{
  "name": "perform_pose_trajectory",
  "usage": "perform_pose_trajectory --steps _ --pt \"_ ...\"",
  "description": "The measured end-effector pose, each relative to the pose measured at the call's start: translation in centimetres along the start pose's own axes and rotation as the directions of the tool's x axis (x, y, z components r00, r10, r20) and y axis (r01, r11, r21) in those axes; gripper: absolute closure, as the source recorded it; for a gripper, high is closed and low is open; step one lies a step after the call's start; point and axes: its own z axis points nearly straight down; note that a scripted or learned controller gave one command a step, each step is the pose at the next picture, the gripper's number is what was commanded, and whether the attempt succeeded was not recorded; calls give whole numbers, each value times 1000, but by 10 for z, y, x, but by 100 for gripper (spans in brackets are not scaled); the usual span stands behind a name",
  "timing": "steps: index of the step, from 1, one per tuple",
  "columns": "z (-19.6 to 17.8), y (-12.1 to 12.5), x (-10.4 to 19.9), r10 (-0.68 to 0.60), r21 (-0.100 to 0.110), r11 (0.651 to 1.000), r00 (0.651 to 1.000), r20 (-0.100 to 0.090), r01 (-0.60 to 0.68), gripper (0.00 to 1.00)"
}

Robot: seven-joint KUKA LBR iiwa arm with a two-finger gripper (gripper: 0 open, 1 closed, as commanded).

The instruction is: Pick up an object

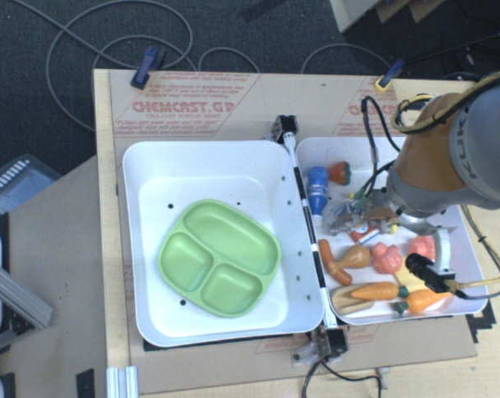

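Note:
My gripper [347,217] is low in the right bin [473,247], just right of a blue bottle [317,187] and below a small red fruit [340,172]. In front of it lie an orange sausage-like piece [332,261], a tan-orange piece [357,258], a pink lump [388,258] and a pink-red block [422,246]. Two carrots [374,291] [424,301] rest by the near wall. I see nothing clearly held in the gripper. The arm hides part of the bin's right half.
The left bin [142,172] holds a green divided plate [220,257]. A ridge [303,214] between the bins runs close to the left of the gripper. Cables and clamps lie on the board beyond the bins.

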Motion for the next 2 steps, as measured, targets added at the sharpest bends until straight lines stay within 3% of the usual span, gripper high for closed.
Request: perform_pose_trajectory --steps 1,2 --pt "-10 0 0 1 -1 1000 1000 0 -1 100" --pt "-101 4 75 -2 -3 1000 1000 0 2 100"
